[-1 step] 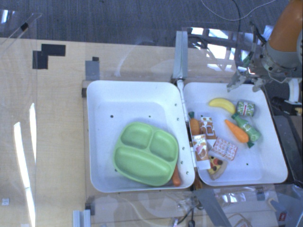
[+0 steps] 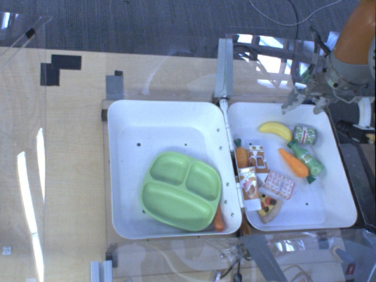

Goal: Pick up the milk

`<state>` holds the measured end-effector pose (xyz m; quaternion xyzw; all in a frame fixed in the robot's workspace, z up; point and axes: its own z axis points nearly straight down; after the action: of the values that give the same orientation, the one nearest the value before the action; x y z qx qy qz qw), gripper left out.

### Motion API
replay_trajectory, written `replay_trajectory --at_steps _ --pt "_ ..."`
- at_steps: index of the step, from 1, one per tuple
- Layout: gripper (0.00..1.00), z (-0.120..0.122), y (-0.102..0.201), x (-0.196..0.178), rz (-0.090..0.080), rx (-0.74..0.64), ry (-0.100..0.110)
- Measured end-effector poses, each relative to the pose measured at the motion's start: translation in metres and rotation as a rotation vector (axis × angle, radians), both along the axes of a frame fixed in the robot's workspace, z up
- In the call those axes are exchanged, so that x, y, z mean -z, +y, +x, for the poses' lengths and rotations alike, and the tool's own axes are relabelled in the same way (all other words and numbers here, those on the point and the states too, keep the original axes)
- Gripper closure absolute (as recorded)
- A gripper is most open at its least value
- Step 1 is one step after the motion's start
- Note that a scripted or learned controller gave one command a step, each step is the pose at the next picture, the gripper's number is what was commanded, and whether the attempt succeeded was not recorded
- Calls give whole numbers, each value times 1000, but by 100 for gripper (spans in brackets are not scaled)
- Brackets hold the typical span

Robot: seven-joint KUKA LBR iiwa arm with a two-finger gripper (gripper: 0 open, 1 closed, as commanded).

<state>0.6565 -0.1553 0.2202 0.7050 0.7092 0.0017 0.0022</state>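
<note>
I see the milk (image 2: 257,157), a small carton, lying in the right bin (image 2: 329,213) near the divider, right of centre in the frame. A second carton (image 2: 249,185) and a pink box (image 2: 278,185) lie just below it; a carrot (image 2: 293,163), banana (image 2: 276,130) and can (image 2: 305,135) sit to its right. My pincer (image 2: 305,100) hangs open and holds nothing at the bin's upper edge, well apart from the milk. The left bin (image 2: 126,140) holds a green tray (image 2: 181,190).
</note>
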Motion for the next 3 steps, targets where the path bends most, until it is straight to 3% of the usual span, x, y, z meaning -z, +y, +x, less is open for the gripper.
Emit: replay_trajectory --at_steps 1,2,3 --pt "0 -27 -2 113 -2 -141 -6" --pt "0 -62 35 106 -24 -317 -19" --pt "0 -144 37 124 -39 -250 -28"
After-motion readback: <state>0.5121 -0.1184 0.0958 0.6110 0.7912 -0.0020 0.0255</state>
